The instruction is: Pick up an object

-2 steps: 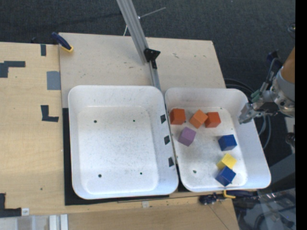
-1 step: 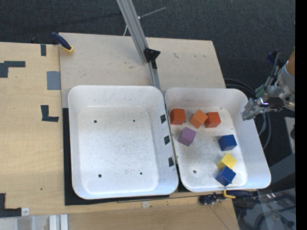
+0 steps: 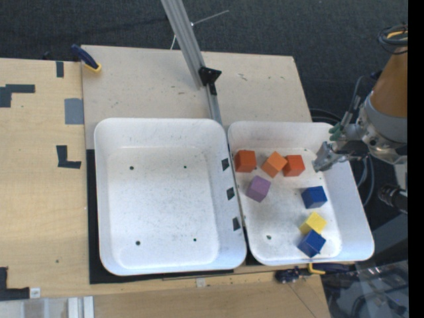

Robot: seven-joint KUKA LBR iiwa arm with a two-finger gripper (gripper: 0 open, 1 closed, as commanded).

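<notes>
sitting just left of gripper: orange cube

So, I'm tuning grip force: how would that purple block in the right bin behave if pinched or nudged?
The purple block looks like a rigid cube with flat faces, so it probably won't roll and should sit steady between flat fingers. It seems small and likely light, so a nudge could slide it across the smooth bin. It stands apart from the orange blocks.
</notes>
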